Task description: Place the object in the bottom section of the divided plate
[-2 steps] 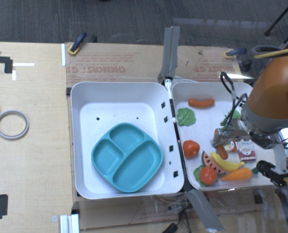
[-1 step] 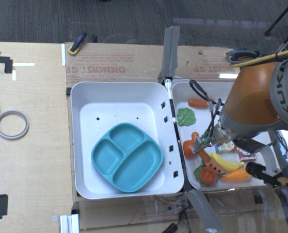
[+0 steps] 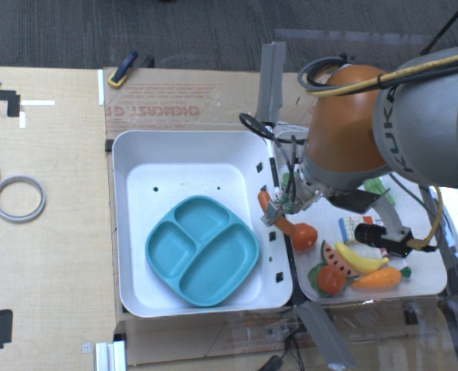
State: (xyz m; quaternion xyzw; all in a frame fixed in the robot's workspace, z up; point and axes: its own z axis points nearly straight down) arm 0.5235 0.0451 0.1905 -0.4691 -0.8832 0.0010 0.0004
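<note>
Above the right bin (image 3: 437, 280), the grey arm (image 3: 422, 122) hangs; its gripper's (image 3: 279, 211) grip cannot be judged. Beside it, the left bin (image 3: 136, 176) holds a teal divided plate (image 3: 203, 250). An orange-red toy (image 3: 296, 232) straddles the bins' shared rims.

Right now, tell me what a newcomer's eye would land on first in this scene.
First the big grey arm with its orange band, reaching in from the right over the seam between the two white bins. Next the blue divided plate, lying tilted in the left bin with nothing on it. Then the bright toy food in the right bin: a banana, a watermelon slice and a carrot.
</note>
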